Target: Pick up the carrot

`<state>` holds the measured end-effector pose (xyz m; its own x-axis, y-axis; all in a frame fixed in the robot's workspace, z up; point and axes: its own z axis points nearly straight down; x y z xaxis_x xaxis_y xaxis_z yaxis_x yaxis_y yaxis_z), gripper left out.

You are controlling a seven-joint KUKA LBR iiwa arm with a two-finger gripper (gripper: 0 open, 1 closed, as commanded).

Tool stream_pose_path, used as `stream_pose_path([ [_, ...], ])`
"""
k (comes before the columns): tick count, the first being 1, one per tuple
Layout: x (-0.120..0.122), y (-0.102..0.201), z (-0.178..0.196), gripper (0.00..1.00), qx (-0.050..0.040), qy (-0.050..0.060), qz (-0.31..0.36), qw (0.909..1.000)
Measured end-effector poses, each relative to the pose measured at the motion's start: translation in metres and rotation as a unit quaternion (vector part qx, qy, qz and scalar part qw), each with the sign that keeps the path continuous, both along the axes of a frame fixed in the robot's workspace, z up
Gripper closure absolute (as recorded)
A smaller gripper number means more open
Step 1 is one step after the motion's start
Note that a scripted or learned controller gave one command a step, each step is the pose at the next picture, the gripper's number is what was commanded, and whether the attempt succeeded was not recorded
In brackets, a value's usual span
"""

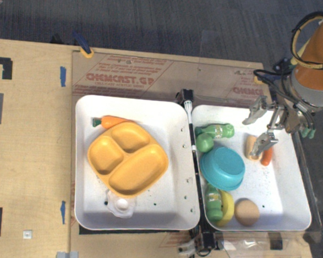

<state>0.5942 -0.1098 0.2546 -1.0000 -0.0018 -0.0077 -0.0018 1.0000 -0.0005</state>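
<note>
Two white bins sit on a cardboard-covered bench; carrot (113,122) lies in the left bin, touching the yellow divided plate's (128,157) upper edge; gripper (267,130), fingers spread and empty, hangs well right of that plate.

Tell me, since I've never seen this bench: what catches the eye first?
A big yellow divided plate fills the left bin, with the carrot tucked at its far edge. In the right bin, a blue bowl sits by the divider, and the gripper hangs over that bin's far right side.
</note>
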Motion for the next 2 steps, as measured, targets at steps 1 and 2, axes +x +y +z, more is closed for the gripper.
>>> stream_pose_path([
  [1,-0.044,-0.027,-0.059,0.0,0.0003,0.003,0.016,0.9999],
  [2,-0.104,-0.091,-0.16,0.0,-0.0007,-0.002,-0.008,1.0],
])
